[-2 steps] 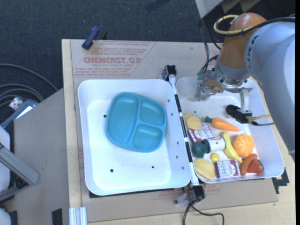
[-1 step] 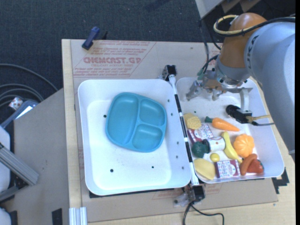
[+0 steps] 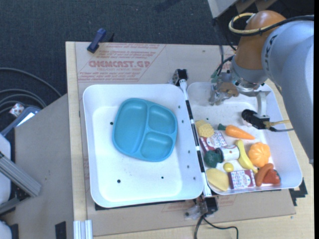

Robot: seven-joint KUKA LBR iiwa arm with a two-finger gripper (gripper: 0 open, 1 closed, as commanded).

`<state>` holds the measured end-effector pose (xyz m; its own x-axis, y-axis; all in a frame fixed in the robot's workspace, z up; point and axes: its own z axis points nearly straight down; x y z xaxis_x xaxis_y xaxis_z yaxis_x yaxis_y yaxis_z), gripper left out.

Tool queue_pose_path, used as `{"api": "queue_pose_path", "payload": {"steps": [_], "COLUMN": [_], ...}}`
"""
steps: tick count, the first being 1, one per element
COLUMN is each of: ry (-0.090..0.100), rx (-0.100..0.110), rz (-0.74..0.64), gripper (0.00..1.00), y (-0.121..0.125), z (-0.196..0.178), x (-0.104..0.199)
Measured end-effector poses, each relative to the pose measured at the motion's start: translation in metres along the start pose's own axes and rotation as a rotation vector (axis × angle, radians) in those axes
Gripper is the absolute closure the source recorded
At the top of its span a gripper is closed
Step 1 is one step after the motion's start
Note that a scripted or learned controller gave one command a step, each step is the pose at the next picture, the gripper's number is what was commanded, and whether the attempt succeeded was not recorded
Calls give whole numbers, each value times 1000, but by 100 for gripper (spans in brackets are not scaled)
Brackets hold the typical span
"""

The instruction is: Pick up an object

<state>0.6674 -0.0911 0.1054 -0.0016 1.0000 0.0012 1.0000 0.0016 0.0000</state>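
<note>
Nearest the lens, a pale yellow plastic lemon (image 3: 217,179) lies well below the claw (image 3: 220,96), which hangs over the right white bin's (image 3: 291,148) upper corner, grip state unclear. An orange plastic carrot (image 3: 238,131) sits below-right of it.

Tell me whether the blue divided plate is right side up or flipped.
Right side up: the blue plate shows its three hollow compartments facing upward in the left bin.

The grey arm (image 3: 291,39) enters from three o'clock, its orange band (image 3: 256,34) near one o'clock, wrist pointing down toward seven o'clock, and the gripper (image 3: 222,94) hanging low with its metal tips close together.
</note>
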Motion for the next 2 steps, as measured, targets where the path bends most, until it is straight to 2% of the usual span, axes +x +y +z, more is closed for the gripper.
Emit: {"api": "queue_pose_path", "payload": {"steps": [1,2], "ry": [0,-1], "rx": [1,3], "rz": [0,2], "gripper": [0,0], "y": [0,-19], "z": [0,21], "x": [0,0]}}
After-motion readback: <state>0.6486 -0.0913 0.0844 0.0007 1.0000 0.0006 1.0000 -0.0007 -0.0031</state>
